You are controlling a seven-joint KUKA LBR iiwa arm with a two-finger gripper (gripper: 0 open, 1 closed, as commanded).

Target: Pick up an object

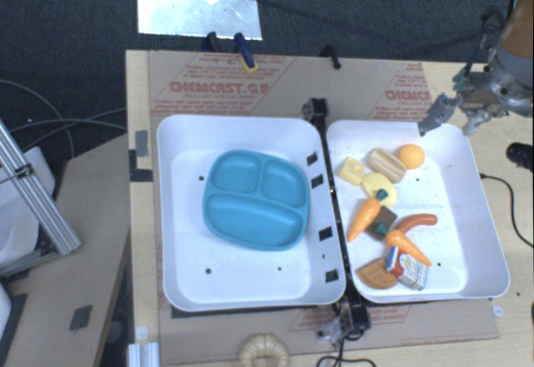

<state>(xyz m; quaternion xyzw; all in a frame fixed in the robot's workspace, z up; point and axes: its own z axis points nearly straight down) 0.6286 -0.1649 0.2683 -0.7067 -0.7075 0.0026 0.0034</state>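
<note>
My hand (pixel 455 113) hangs open and empty above the far right corner of the right bin (pixel 484 190), and the orange ball (pixel 410 156) lies nearest, down-left from it.

Smooth matt blue plastic tray (pixel 254 198), glossy white plastic bins (pixel 242 136), printed brown cardboard (pixel 275 82) beneath.

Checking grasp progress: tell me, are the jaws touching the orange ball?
Apart. The camera view shows the gripper above the right bin's far rim, with bare white floor between it and the orange ball.
</note>
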